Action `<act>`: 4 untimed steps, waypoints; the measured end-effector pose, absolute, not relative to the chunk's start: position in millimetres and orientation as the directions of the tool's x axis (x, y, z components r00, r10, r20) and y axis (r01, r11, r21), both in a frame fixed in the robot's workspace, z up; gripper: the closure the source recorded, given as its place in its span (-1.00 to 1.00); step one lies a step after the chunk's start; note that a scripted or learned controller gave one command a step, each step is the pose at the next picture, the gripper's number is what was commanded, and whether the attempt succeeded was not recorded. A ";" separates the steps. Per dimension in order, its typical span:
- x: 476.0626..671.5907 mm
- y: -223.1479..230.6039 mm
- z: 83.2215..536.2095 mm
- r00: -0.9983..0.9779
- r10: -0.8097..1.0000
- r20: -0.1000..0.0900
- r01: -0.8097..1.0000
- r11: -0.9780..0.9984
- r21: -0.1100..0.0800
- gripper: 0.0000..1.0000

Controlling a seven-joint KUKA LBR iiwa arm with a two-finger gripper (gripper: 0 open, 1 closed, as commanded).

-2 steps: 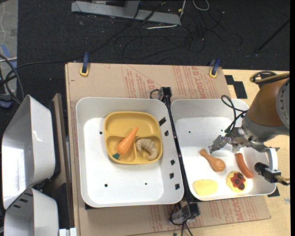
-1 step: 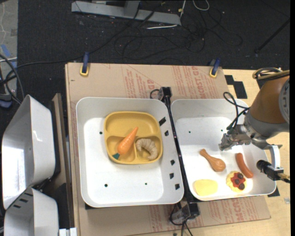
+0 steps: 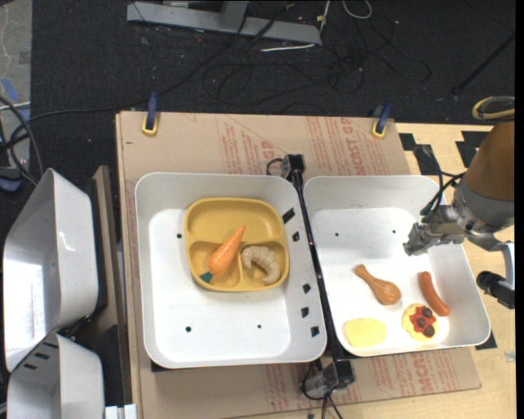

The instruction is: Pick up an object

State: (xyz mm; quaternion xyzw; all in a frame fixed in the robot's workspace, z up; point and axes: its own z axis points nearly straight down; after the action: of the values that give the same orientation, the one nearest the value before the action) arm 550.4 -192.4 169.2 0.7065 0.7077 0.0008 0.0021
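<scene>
Grey end effector (image 3: 419,239), finger detail indistinct, above right bin (image 3: 385,214).

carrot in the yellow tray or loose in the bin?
In the tray. The carrot lies across the divided yellow tray in the left bin, beside the shrimp.

A brown cardboard sheet (image 3: 246,139) printed with reddish lettering covered the bench, held at its far edge by 2 yellow-and-blue clamps (image 3: 150,123). Around it the floor (image 3: 74,65) was dark and speckled, with black cables (image 3: 246,74) trailing across it. A flat grey metal piece (image 3: 221,23) lay at the far side. White containers (image 3: 49,254) stood at the left edge.
</scene>
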 end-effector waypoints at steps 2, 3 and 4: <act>552.5 -200.3 238.8 -0.002 1.000 -0.002 1.000 0.002 0.004 1.00; 549.7 -154.7 230.4 -0.006 1.000 0.002 1.000 0.006 -0.001 1.00; 539.7 -95.8 236.4 -0.009 1.000 0.003 1.000 0.009 -0.001 1.00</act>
State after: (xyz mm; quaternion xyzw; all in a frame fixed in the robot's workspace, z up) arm 539.7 -95.8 236.4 0.7041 0.7101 0.0005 -0.0013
